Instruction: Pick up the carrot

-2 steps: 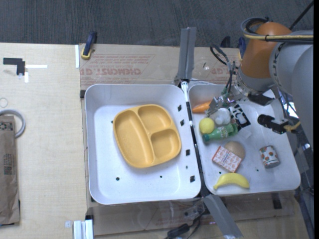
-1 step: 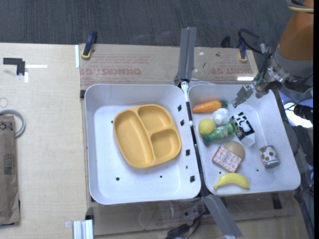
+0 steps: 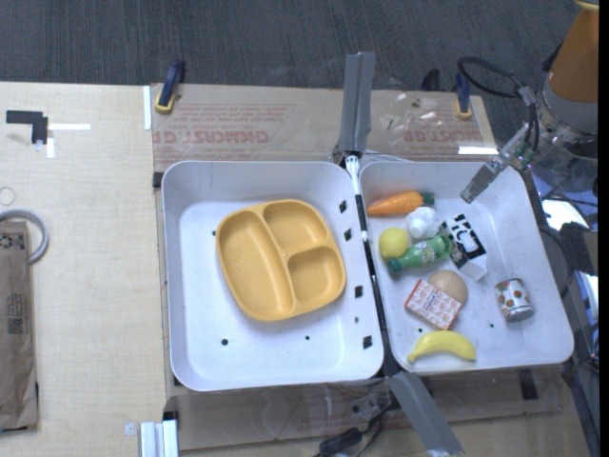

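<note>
The right bin (image 3: 547,284) holds the carrot (image 3: 395,203) at its upper left, lying beside a lemon (image 3: 394,244), a green bottle (image 3: 423,252), a banana (image 3: 442,347) and a can (image 3: 514,299). The left bin (image 3: 186,284) holds a yellow divided plate (image 3: 281,258). The tool (image 3: 490,179) hovers over the right bin's far edge, its fingers' state impossible to tell.

Robot arm (image 3: 582,60): broad orange band (image 3: 582,50) with a rounded profile, above a grey wrist section (image 3: 571,112) of duller metallic finish. Black cables (image 3: 490,72) loop beside the wrist. Gripper (image 3: 490,174): slim, grey, elongated, with pale and dark patches along its length; finer detail cannot be resolved.
</note>
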Controlling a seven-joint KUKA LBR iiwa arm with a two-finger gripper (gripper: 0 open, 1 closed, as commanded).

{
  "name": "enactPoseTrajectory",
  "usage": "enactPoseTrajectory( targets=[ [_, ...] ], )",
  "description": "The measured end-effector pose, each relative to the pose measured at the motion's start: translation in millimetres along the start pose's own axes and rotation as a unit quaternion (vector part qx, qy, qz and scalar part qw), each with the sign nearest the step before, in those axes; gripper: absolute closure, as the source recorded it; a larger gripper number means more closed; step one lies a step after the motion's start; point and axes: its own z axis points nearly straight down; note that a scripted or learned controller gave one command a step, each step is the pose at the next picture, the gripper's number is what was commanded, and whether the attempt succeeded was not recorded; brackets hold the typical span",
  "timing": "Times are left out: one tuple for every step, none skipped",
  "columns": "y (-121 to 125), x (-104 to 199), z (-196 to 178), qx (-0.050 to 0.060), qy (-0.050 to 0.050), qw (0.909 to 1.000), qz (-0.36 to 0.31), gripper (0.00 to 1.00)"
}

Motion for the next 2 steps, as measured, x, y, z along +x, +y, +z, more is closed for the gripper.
enactPoseTrajectory(
  targets=[
    [24, 22, 28, 0.0, 0.001, 0.9996, -0.028, 0.0],
    [54, 42, -29, -0.001, -0.001, 0.9938, -0.111, 0.0]
  ],
)
